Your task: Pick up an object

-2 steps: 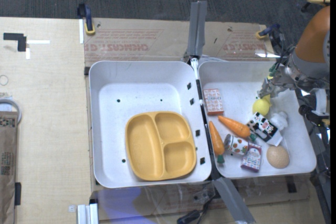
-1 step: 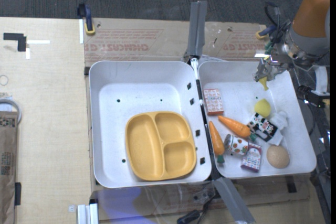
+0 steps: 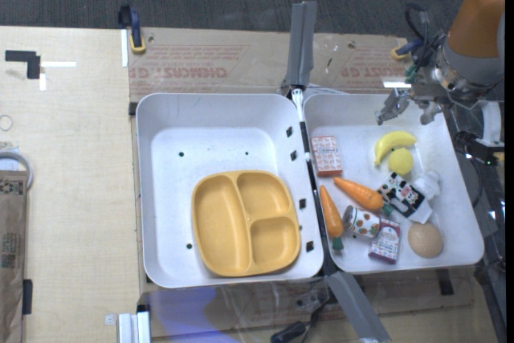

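Note:
The right bin [image 3: 458,173] holds several small items: a banana [image 3: 395,144], a yellow ball [image 3: 401,162], two carrots [image 3: 359,193] [image 3: 331,213], a red-and-white box [image 3: 326,155], a black-and-white toy [image 3: 401,195], a tan ball [image 3: 426,239], a small can [image 3: 363,225] and a pink carton [image 3: 386,242]. My gripper [image 3: 409,110] hangs over the bin's back edge, just above the banana. Its fingers are spread open with nothing between them.
The left bin [image 3: 161,173] holds a yellow divided plate [image 3: 245,221]. A grey divider post [image 3: 301,44] rises between the bins at the back. Cables and a blue-yellow clamp [image 3: 409,48] sit behind the right bin near the arm.

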Robot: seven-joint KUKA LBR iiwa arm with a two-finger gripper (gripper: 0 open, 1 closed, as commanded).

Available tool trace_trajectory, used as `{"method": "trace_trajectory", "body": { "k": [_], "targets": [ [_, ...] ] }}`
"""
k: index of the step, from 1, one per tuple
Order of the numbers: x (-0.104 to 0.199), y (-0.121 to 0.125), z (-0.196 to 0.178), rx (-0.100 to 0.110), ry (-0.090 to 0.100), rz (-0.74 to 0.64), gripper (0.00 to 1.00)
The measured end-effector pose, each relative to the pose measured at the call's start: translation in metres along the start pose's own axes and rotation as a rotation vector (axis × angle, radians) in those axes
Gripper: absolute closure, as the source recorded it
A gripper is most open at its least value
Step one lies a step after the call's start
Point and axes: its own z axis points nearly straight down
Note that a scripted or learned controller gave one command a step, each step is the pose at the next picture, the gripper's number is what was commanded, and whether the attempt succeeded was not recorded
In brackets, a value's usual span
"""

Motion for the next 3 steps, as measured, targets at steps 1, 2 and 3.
{"method": "trace_trajectory", "body": {
  "k": [1, 2, 3],
  "targets": [
    [-0.030, -0.029, 0.108, 0.000, 0.000, 0.086, 0.00],
    [-0.031, -0.029, 0.099, 0.001, 0.000, 0.087, 1.00],
    [0.054, 0.010, -0.013, 0.000, 0.000, -0.031, 1.00]
  ]
}}
